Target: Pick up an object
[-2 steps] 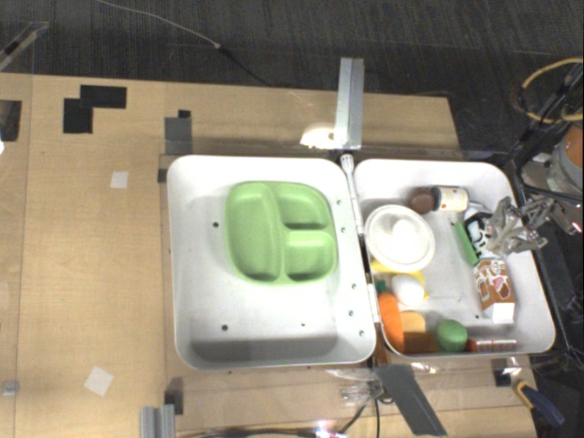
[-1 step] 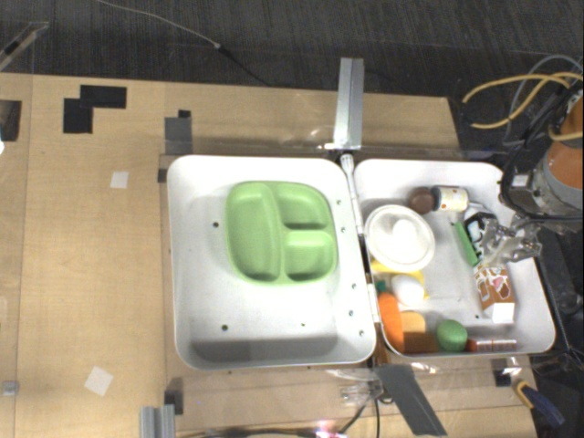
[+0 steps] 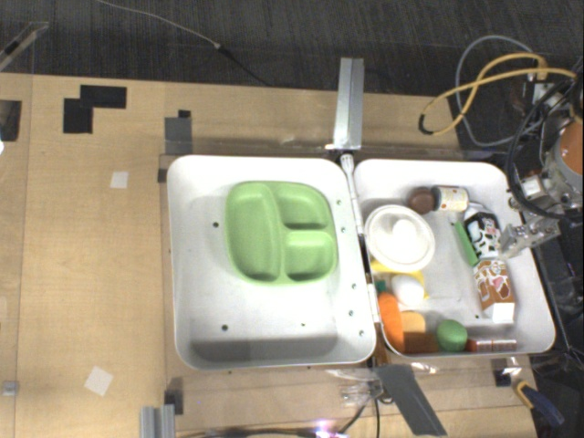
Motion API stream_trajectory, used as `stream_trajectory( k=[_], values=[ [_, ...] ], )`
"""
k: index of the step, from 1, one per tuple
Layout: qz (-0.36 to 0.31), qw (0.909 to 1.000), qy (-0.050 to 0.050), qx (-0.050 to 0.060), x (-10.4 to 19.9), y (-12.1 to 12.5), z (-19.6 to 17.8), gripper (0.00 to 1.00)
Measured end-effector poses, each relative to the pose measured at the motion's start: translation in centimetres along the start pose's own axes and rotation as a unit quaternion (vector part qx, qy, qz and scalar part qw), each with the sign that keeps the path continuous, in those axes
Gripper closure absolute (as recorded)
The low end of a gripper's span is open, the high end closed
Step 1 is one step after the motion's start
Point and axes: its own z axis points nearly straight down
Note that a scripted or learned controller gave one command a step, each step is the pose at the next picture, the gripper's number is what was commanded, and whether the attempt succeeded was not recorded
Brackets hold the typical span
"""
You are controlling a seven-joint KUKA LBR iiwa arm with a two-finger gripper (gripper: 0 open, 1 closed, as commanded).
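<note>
The right bin (image 3: 456,173) holds several small things. A white bowl (image 3: 400,234) lies at its left on something yellow. A brown round piece (image 3: 421,200) and a small can (image 3: 451,197) lie at the back. A green stick (image 3: 464,242), a black and white pack (image 3: 484,234) and a brown carton (image 3: 495,288) are toward the right. An orange piece (image 3: 391,313), a brown block (image 3: 418,334) and a green ball (image 3: 451,335) sit at the front. My gripper (image 3: 522,237) hangs over the bin's right rim, just right of the black and white pack, with nothing seen in it.
The left bin (image 3: 196,318) carries a green tray (image 3: 279,231) with compartments. Yellow and black cables (image 3: 484,76) loop behind the right bin beside the arm (image 3: 561,158). A metal post (image 3: 349,108) stands at the back between the bins. Bare wooden bench lies to the left.
</note>
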Motion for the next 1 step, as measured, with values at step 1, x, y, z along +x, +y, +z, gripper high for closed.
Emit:
stream_trajectory(
  k=[1],
  values=[
    [0.000,0.9999,0.002,0.012,-0.31,-7.24,9.54,1.00]
  ],
)
